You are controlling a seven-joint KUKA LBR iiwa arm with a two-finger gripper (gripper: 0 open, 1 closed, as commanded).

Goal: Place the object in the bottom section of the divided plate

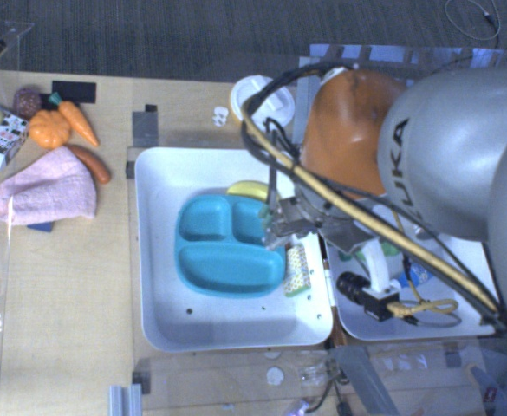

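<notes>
A blue divided plate (227,248) lies in the left white bin (162,319), with two small sections at the top and one large section at the bottom. Nothing lies in the large bottom section. A pale, green-dotted corn-like piece (297,269) rests against the plate's right rim, beside the bin wall. A yellow banana (248,190) lies just behind the plate's top edge. My gripper (281,225) hangs over the plate's upper right section, just above the corn-like piece. The big grey arm with its orange band (344,137) hides much of the right side.
On the bench at the left lie a pink cloth (45,191), a carrot (81,121), a small orange pumpkin (48,129) and a sausage (93,163). A white cup (260,100) stands behind the bins. The right bin (409,328) holds small items under the arm's cables.
</notes>
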